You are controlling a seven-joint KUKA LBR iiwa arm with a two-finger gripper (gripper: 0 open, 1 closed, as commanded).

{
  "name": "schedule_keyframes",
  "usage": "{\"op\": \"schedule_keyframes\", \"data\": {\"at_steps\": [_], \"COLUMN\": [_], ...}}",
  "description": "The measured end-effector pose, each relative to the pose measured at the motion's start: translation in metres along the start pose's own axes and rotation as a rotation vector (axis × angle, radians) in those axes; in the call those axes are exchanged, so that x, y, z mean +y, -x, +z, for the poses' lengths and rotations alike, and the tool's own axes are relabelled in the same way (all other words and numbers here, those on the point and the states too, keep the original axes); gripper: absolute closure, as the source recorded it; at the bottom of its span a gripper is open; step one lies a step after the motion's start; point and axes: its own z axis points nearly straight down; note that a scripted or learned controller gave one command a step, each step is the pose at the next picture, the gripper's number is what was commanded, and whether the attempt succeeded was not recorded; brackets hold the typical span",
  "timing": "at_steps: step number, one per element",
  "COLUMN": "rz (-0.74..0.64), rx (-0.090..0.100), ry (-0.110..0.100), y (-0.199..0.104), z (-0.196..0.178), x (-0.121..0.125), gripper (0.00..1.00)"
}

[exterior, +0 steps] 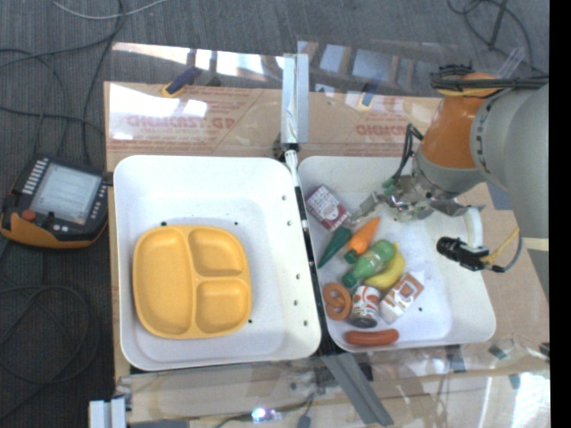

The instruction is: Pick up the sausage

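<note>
Sausage [372, 336] lies at the near edge of the right bin [473, 319], just below the pretzel [337, 300]. Gripper [379, 201] hovers well above it; finger opening cannot be determined.

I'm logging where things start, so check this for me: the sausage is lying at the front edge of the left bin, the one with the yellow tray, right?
Not quite. The camera view shows the sausage at the front edge of the right bin, just below the pretzel. The yellow tray sits in the left bin.
</note>
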Motion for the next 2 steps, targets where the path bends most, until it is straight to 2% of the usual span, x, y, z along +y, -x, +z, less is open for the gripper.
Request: {"op": "schedule_keyframes", "data": {"at_steps": [1, 2], "rz": [0.0, 0.097], "rx": [0.002, 0.006], "ry": [0.002, -0.013], "y": [0.0, -0.03], "z": [-0.007, -0.006], "x": [0.001, -0.017], "gripper": [1.0, 1.0]}}
